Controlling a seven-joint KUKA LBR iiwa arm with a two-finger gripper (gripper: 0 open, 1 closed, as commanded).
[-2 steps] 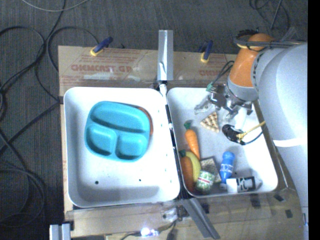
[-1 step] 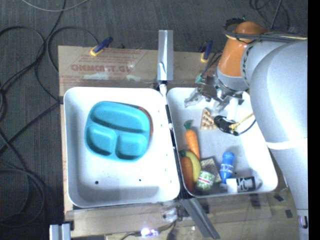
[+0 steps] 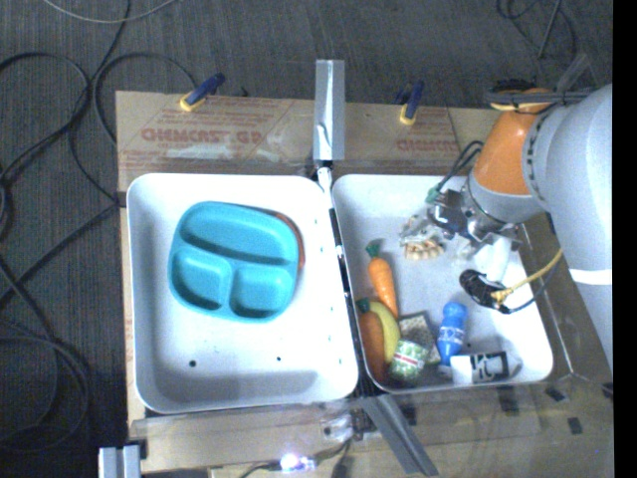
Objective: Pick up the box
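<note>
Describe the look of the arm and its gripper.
The arm is a thick, rounded grey shell with an orange band above the wrist. The gripper is dark metal, small beside it, and a yellow and black cable loops beneath.

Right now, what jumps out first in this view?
The big blue divided tray filling the left bin. Then the arm's orange band over the right bin, whose near end holds a cluster: carrot, banana, blue bottle.

Blue tray [image 3: 237,260] in left bin [image 3: 149,366] — carrot [image 3: 382,283], banana [image 3: 387,329], blue bottle [image 3: 451,329] in right bin [image 3: 542,352]
</note>
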